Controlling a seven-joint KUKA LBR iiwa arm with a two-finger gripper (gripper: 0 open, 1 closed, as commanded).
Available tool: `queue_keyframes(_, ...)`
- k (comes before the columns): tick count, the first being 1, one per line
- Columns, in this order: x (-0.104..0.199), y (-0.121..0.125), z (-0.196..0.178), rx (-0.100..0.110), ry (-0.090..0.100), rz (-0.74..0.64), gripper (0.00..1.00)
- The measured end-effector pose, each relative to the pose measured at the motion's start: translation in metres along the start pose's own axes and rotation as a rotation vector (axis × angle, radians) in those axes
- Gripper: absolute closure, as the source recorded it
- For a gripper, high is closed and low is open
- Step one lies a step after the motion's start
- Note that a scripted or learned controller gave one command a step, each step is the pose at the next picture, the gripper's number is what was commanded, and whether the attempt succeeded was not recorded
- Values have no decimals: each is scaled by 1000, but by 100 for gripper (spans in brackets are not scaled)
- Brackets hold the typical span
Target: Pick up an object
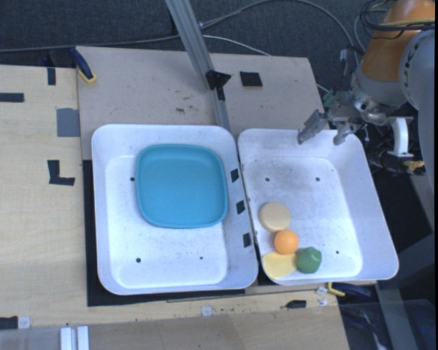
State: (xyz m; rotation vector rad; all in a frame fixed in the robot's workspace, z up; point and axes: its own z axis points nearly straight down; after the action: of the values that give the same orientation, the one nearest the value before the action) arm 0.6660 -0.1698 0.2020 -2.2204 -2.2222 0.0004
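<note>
Near edge of the surface (29,217): pale wood-tone board with a few dark tape marks along its left part.

Right bin (350,195), near corner: four small objects clustered together. A yellow piece (277,266) lies closest to the near rim. A green ball (309,259) sits just beside it on the right. An orange ball (285,241) rests just behind and between those two, touching or nearly touching both. A beige round piece (274,215) sits just behind the orange ball. The rest of this bin's floor is speckled white.

Left bin (109,217): a blue square plate (181,185) with rounded corners lies flat in the far half, well apart from the cluster in the other bin. The two bins meet along a shared middle rim carrying small dark clips.

Far side: the end effector (328,131) hangs over the far rim of the right bin, near its far right corner. Its two fingers are spread apart, with nothing between them. It is well apart from the four objects. The grey arm (423,64) with its orange band enters from the right behind it, with cables looped around the wrist.

Beyond the bins: a brown board, and a slanted metal bar (197,42) running from the top edge down to the gap between the bins. A dark floor with cables lies behind.
</note>
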Motion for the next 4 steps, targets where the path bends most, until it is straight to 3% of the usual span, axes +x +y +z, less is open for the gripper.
queue_keyframes(2,-3,4,112,5,1,0,0)
queue_keyframes(3,-3,5,99,0,-1,-1,100)
queue_keyframes(4,-13,5,46,-4,-1,0,100)
